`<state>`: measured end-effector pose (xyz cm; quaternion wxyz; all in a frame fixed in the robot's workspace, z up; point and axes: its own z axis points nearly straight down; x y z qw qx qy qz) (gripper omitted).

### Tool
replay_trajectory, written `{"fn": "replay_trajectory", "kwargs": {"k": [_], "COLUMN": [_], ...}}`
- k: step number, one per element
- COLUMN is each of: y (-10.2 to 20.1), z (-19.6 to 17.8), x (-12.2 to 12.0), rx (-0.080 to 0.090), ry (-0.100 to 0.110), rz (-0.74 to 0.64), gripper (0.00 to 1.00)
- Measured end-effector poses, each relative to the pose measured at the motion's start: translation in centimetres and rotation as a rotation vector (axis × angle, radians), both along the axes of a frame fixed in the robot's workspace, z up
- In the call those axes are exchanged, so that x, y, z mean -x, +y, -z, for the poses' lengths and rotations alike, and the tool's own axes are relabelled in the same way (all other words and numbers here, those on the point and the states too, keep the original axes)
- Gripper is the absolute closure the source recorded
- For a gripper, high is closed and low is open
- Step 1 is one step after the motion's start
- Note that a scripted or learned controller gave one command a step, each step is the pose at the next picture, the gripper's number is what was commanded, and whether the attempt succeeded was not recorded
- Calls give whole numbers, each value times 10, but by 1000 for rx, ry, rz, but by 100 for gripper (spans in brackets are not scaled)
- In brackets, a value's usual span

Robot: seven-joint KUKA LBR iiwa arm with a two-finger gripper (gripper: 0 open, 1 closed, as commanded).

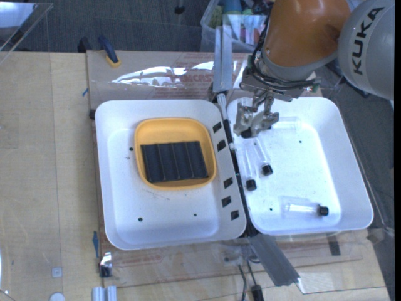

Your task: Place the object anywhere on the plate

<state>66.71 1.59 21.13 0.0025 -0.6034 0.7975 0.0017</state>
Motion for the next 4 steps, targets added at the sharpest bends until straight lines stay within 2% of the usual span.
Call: {"fn": "replay_trajectory", "kwargs": {"k": [1, 2, 3, 4], "y": [16, 15, -39, -38], "z": [-44, -44, -64, -75], "x": [-1, -1, -1, -2], "rx": [0, 0, 1, -4], "ry": [-7, -7, -7, -15], "rz": [-221, -220, -241, -236], "gripper": [100, 0, 0, 100]}}
